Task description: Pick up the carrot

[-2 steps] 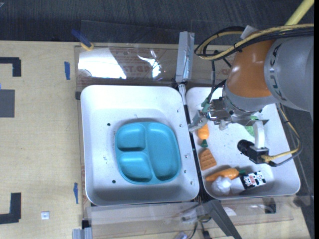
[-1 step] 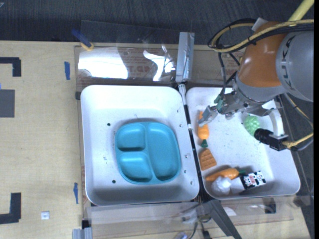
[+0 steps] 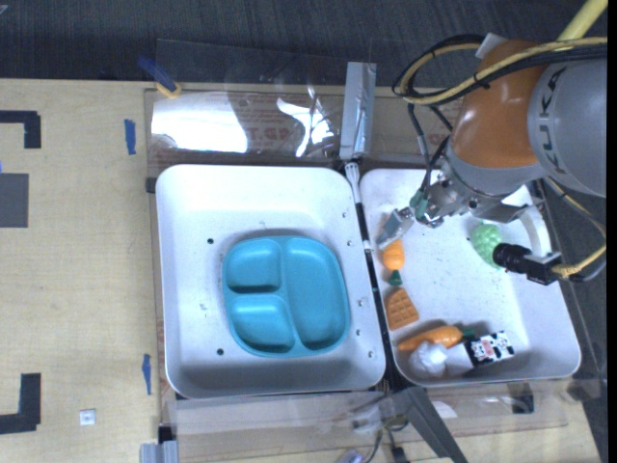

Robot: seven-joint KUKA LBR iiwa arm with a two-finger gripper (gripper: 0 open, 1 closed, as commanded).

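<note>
Carrot [image 3: 433, 337] is seen lying near the right bin's [image 3: 554, 345] front edge, partly hidden by a white item [image 3: 430, 359]; whether the gripper's [image 3: 403, 222] fingers are parted cannot be told

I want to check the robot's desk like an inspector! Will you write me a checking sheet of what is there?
Surface: two white bins side by side, the left bin and the right bin, on a wooden bench.
Job's things: carrot, lying near the right bin's front edge.
Clutter: blue divided plate in the left bin; in the right bin, a small orange piece, a waffle-like piece, a green toy, a black-and-white toy.
Gripper: gripper over the right bin's back left part, away from the carrot.
Cables: yellow and black cables looping over the arm.
Surroundings: blue tape marks on the bench.
</note>
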